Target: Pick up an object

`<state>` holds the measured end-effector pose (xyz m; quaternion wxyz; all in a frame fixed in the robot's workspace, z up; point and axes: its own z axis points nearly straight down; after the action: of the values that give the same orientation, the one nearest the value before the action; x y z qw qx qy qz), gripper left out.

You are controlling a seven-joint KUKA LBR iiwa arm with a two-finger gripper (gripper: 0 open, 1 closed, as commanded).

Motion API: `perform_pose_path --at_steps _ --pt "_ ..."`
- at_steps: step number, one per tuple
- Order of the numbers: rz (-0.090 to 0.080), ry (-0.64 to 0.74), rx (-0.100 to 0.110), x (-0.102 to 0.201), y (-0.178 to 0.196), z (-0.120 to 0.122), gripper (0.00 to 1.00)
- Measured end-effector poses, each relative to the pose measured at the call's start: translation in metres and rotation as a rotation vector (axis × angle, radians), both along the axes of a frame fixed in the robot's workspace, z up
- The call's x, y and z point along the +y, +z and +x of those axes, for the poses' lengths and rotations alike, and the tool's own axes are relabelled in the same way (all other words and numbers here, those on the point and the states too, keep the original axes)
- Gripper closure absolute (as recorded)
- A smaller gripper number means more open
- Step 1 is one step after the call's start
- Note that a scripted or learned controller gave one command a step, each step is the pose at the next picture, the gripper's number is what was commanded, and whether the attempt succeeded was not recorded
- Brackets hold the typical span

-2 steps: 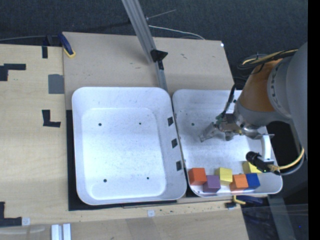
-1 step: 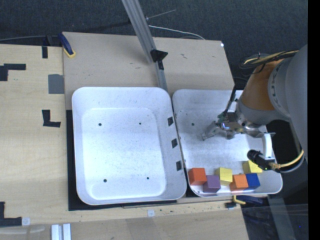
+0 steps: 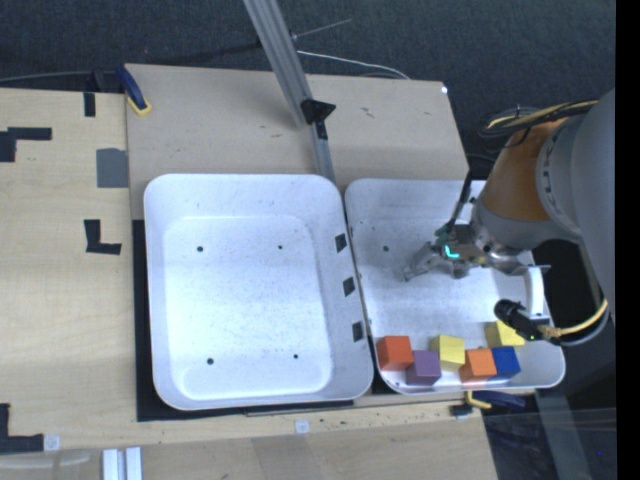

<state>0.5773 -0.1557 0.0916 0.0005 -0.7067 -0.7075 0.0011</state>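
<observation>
Gripper over the bare middle of the right bin, blocks along that bin's near edge.

The 6 blocks lay in a row toward the bin's near edge from the tool, well apart from it: orange block, purple block, yellow block nearest. Nothing sat between the fingers; whether they stood apart or together I could not tell. No readable writing or brand showed.
</observation>
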Motion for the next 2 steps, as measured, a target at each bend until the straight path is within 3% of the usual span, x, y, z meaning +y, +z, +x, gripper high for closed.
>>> perform_pose_path --at_steps 1,2 --pt "0.000 0.000 0.000 0.000 0.000 0.000 0.00" --pt "-0.001 0.003 -0.007 0.001 0.001 0.080 0.00"
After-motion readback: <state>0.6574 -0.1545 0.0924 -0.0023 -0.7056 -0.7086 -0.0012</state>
